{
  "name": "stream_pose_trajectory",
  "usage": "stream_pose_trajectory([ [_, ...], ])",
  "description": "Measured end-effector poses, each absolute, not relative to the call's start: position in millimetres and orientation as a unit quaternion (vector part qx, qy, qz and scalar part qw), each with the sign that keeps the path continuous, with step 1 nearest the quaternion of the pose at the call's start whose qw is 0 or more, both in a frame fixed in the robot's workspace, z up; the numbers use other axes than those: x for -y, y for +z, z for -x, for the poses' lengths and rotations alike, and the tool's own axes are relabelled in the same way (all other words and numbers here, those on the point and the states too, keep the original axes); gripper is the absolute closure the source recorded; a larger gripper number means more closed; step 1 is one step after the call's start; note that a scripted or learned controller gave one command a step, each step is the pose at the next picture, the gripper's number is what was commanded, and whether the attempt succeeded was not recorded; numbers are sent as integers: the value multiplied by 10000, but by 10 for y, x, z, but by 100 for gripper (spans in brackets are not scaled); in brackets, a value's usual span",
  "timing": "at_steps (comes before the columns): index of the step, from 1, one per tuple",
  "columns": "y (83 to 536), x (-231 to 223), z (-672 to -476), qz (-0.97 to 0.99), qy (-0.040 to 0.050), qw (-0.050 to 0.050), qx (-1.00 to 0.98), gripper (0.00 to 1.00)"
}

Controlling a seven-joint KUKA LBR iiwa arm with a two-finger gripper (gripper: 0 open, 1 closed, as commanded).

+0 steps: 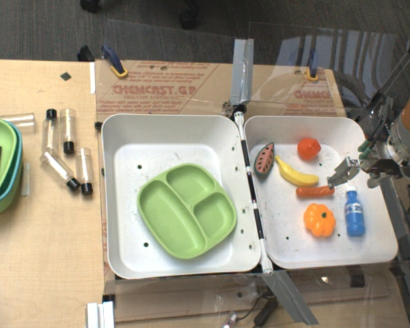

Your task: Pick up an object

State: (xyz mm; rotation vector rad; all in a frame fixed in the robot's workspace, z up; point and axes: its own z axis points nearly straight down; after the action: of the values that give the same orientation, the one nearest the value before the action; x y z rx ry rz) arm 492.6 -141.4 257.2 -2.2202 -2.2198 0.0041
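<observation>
The right bin (pixel 369 251) holds a watermelon slice (pixel 264 159), a yellow banana (pixel 295 173), a round orange-red fruit (pixel 309 148), a brown sausage (pixel 315 191), a small orange pumpkin (pixel 319 220) and a blue bottle (pixel 354 213). My gripper (pixel 359 175) hangs over the bin's right side, just above the blue bottle and right of the sausage. It is open, its two fingers spread apart, and nothing sits between them. One fingertip (pixel 337 176) is close to the sausage's right end.
The left bin (pixel 123 244) bears a green divided plate (pixel 186 210). Several small vials (pixel 67 149) lie on the wooden bench to the left, beside stacked green trays (pixel 0 166). A metal divider (pixel 243 80) stands between the bins at the back.
</observation>
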Motion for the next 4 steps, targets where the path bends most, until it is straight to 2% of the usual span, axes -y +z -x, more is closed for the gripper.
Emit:
stream_pose_trajectory([
  [1,4176,691,-5072,7378,14,-3,6750,0],
  [2,4397,-329,-5830,7823,25,5,6228,0],
  [3,4036,-1166,-6195,8723,27,-1,4890,0],
  [4,4405,-1983,-6561,9667,9,-4,2558,0],
])
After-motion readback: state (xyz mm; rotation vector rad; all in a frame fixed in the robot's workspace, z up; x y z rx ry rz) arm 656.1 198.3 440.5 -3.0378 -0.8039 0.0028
